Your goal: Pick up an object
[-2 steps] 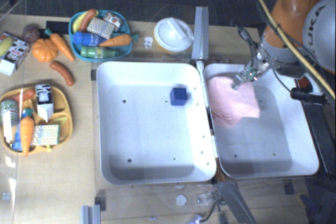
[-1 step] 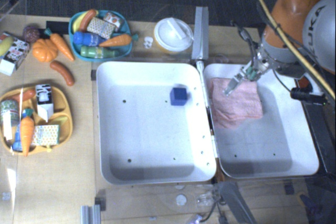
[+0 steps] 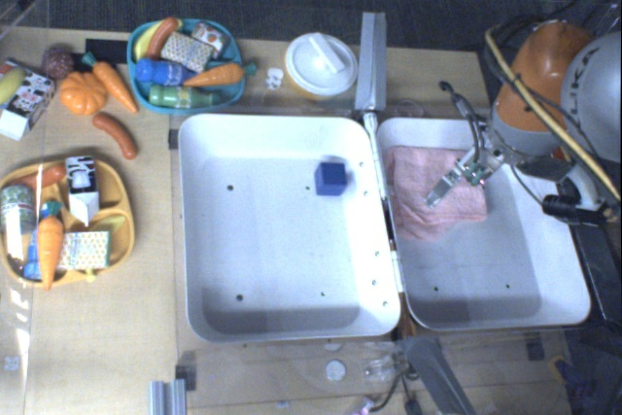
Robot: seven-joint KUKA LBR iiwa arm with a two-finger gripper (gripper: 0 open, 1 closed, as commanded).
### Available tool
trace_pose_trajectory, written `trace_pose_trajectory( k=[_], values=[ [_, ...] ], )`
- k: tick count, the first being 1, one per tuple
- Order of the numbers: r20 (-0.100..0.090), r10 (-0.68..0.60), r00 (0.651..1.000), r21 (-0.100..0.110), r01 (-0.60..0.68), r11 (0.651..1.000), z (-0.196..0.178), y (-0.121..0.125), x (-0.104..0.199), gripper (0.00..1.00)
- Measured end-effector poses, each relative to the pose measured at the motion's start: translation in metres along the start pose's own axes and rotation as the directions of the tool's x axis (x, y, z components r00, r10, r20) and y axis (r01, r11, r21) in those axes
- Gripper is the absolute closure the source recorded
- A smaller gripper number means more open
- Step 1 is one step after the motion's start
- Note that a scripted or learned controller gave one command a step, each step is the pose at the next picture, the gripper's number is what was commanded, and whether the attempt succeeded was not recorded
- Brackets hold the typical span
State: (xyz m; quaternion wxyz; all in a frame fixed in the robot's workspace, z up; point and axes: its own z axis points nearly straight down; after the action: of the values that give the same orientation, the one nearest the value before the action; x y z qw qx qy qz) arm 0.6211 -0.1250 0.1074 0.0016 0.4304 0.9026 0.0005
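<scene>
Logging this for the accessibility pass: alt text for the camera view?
The grey arm's gripper hovers over a crumpled pink cloth in the right white bin, reaching in from the right. A small blue cube sits in the left white bin.

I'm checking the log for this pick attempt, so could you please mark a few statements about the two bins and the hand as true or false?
1. A blue cube lies in the left bin. True.
2. A pink cloth lies in the right bin. True.
3. The hand is above the left bin. False: it is over the pink cloth in the right bin.
4. The blue cube touches the pink cloth. False: they sit in separate bins.
5. The arm comes in from the right side of the view. True.
</scene>
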Motion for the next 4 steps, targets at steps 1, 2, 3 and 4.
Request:
trace_pose_trajectory(
  k=[1, 2, 3, 4],
  values=[
    [0.004, -0.002, 1.000, -0.006, 0.002, 1.000, -0.012, 0.003, 0.000, 1.00],
    [0.004, -0.002, 1.000, -0.005, 0.002, 1.000, -0.012, 0.003, 0.000, 0.00],
    [0.003, 0.076, 0.997, -0.001, -0.076, 0.997, 0.017, 0.038, -0.006, 0.00],
    [-0.007, 0.178, 0.984, 0.020, -0.177, 0.984, 0.017, 0.051, -0.008, 0.00]
  ],
)
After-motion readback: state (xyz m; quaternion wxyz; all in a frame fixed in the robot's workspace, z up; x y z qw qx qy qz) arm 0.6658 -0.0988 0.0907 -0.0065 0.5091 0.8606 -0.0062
